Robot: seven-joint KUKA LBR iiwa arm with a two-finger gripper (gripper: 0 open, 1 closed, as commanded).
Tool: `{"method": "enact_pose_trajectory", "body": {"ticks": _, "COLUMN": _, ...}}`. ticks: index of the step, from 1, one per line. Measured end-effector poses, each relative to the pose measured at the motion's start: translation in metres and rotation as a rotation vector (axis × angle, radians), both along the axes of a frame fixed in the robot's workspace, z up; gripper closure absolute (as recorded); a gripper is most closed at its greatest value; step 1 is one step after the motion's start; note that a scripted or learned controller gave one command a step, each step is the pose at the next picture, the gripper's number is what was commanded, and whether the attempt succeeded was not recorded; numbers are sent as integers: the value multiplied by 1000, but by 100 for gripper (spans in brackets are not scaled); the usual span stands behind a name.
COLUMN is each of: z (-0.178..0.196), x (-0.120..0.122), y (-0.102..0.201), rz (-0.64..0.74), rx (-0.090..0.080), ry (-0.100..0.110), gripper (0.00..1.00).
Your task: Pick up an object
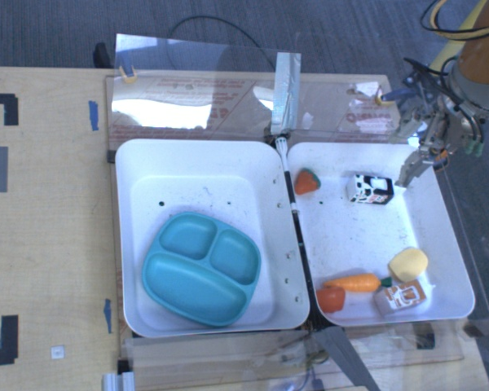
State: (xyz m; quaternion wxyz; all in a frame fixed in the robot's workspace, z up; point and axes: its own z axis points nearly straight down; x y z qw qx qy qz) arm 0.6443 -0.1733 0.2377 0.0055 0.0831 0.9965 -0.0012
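Because the arm reached in from three o'clock, all the loose items had been left in the right-hand shallow white plastic bin [440,218], within its reach, while the left-hand white bin [147,169] was taken up by a teal three-compartment plastic plate [200,268] lying flat.

The two-finger gripper [414,168] was seen at the right bin's two o'clock corner, above the rim; nothing was seen between its fingers, and how far they stood apart could not be told.

The likeliest target was judged to be the small black-and-white cow-patterned carton [370,190], near the gripper at its nine o'clock. Its long axis ran from nine to three o'clock, tilted slightly.

At five o'clock were clustered an orange toy carrot [354,283], a pale yellow rounded block [409,263], a red-and-white carton [403,297] and a red toy tomato [331,299]. A small strawberry-like toy [307,182] lay at eleven o'clock.
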Motion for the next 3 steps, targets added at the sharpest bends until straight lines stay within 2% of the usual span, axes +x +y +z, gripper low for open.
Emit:
{"method": "enact_pose_trajectory", "body": {"ticks": 1, "z": -85, "x": -1, "y": -4, "rz": 334, "rx": 4, "ry": 12, "gripper": 0}}
{"method": "enact_pose_trajectory", "body": {"ticks": 2, "z": -72, "x": 3, "y": -4, "rz": 332, "rx": 2, "ry": -1, "gripper": 100}}
{"method": "enact_pose_trajectory", "body": {"ticks": 3, "z": 1, "x": 25, "y": -52, "rz": 439, "rx": -5, "ry": -1, "gripper": 100}}
